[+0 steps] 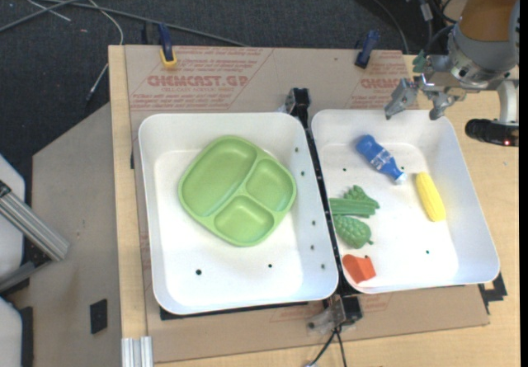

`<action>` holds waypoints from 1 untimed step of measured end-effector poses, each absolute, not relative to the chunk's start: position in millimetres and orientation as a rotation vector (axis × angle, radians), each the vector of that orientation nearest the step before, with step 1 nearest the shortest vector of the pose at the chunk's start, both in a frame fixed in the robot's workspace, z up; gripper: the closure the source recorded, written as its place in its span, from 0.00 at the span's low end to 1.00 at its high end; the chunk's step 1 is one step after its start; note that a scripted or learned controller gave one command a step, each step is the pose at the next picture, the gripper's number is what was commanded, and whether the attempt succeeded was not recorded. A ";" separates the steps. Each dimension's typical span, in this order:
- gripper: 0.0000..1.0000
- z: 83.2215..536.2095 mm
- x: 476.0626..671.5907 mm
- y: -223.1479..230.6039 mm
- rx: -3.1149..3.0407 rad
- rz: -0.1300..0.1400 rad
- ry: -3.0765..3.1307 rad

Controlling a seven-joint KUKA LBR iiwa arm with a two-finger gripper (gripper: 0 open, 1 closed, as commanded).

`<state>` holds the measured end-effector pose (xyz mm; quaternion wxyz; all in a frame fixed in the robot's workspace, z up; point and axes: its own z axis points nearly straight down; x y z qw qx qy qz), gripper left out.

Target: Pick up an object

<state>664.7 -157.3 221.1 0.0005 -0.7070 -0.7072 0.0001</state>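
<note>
The gripper [419, 100] is seen above the far edge of the right bin [470, 250], near its far right corner, with its two fingers [400, 101] spread wide apart and nothing held between them. Just inside that far edge a blue bottle [379, 157] is laid at a slant, well apart from the claw. A yellow corn cob [429, 195] is set near the right wall, with bare floor left around it. Against the left wall a green leafy toy [353, 217] is placed, and an orange block [359, 267] is found at the near left corner. The left bin [165, 275] is occupied by a green divided plate [238, 190], with open floor kept along its near edge.
</note>
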 end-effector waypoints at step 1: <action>0.00 157.7 663.2 -157.5 -2.217 0.006 -2.217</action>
